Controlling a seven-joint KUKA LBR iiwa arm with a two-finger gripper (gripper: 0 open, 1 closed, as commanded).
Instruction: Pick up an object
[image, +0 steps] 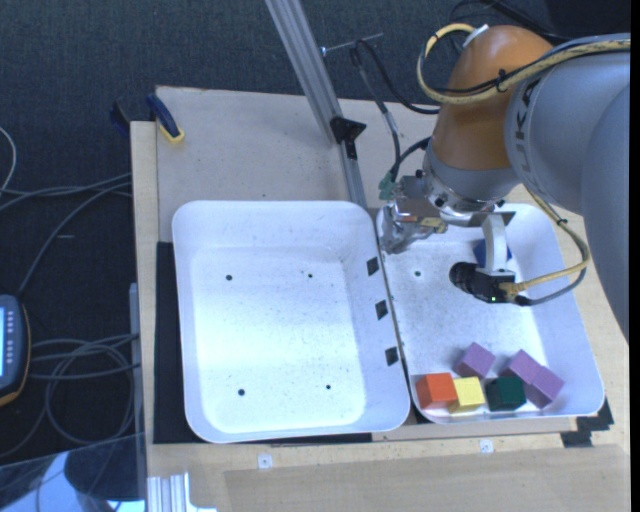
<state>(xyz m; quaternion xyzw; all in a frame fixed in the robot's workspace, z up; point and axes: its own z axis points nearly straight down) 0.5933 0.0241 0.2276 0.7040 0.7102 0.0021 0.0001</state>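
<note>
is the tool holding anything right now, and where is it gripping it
It cannot be told. The tool sits low at the back of the right bin, while the blocks lie apart at the bin's front edge.

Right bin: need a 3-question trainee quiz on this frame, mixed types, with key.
1. True or false: the orange block touches the yellow block.
2. Which block sits right of the yellow one? A) dark green block B) blue C) white
3. How many purple blocks lie in the right bin?

Key: 1 true. 2 A. 3 two: one, another. The gripper hangs over the bin's far left corner.
</note>
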